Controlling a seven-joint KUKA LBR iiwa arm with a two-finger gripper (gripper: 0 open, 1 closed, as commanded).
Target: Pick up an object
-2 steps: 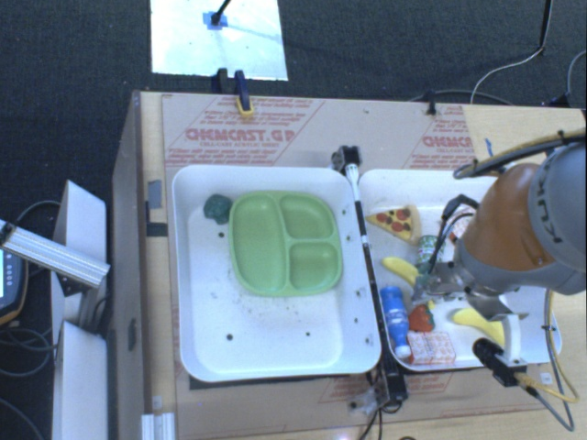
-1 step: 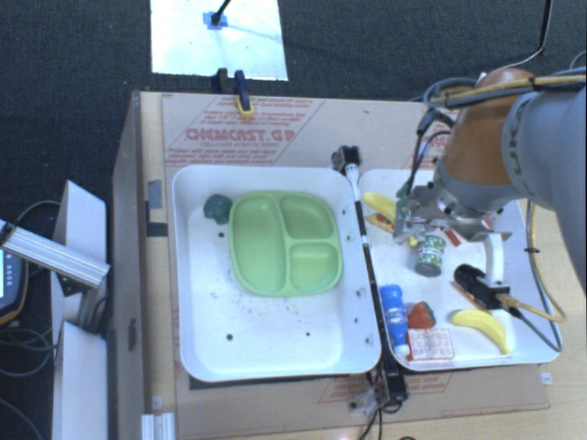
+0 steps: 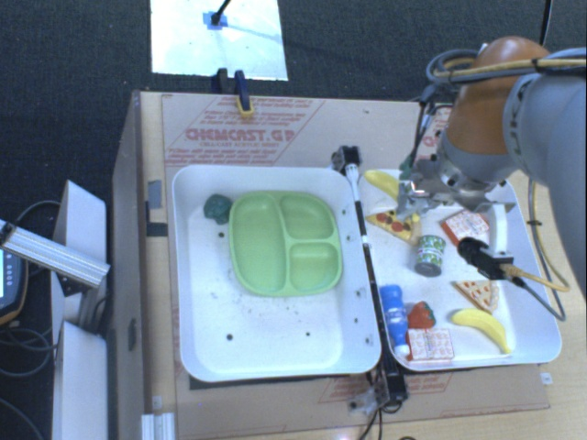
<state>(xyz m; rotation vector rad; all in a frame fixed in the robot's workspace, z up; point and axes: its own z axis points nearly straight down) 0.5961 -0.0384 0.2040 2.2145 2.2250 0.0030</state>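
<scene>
My gripper [image 3: 412, 200] hangs low over the back left part of the right bin [image 3: 543, 335]. It is just above and behind a pizza slice [image 3: 393, 224], with a yellow banana [image 3: 382, 183] to its left. In front of it a small green-labelled can [image 3: 428, 254] stands upright. A red and white carton [image 3: 465, 225] lies to its right. I see nothing held in the gripper.
Toward the front of the right bin lie a toast-like wedge [image 3: 477, 293], a second banana [image 3: 483, 326], a strawberry [image 3: 421, 315], a blue bottle [image 3: 393, 308] and a red-white box [image 3: 429, 344]. In the left bin [image 3: 183, 273] sit a green divided plate [image 3: 284, 244] and a dark green broccoli [image 3: 217, 208].
</scene>
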